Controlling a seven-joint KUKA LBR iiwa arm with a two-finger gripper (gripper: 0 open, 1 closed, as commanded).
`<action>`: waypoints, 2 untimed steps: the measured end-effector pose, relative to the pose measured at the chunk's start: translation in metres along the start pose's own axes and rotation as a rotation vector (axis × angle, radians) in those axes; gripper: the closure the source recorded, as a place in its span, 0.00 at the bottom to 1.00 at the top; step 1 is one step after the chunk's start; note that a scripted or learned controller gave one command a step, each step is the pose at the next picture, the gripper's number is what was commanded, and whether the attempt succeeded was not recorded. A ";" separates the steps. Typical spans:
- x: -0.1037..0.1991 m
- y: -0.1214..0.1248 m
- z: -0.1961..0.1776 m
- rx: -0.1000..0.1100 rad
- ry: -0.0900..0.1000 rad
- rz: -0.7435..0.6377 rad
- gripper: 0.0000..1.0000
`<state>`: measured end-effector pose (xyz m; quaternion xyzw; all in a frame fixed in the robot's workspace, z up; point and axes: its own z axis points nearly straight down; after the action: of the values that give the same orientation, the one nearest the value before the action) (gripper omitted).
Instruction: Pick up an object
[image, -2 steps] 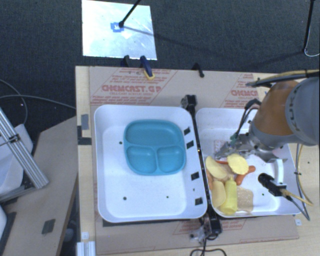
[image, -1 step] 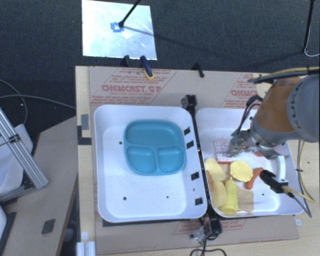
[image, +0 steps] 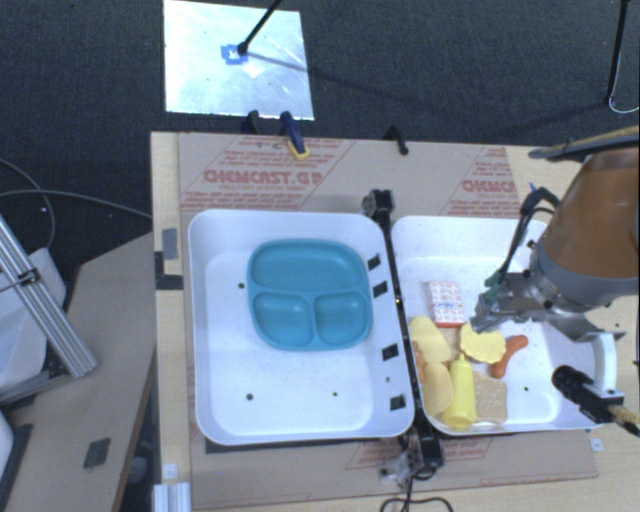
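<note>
Yellow toy food crowds the near-left corner of the right bin (image: 520, 235): a bottle (image: 461, 392) with its long axis running toward the camera, a flat slice (image: 483, 346), and an orange carrot (image: 508, 354) slanting up to the right. The jaws (image: 490, 312) hover just above the slice; whether they are open or closed I cannot tell. A blue tray (image: 308, 293) lies in the left bin (image: 225, 395).

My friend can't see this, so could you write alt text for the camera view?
A grey and orange robot arm's gripper hangs above toy food in the right white bin. The left bin holds a blue divided tray.
</note>
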<state>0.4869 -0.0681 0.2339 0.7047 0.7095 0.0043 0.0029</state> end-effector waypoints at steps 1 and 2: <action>0.007 0.025 -0.006 0.006 -0.002 0.000 1.00; -0.041 0.002 0.000 0.010 -0.004 0.011 1.00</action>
<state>0.4890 -0.1088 0.2340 0.7085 0.7057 -0.0007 0.0006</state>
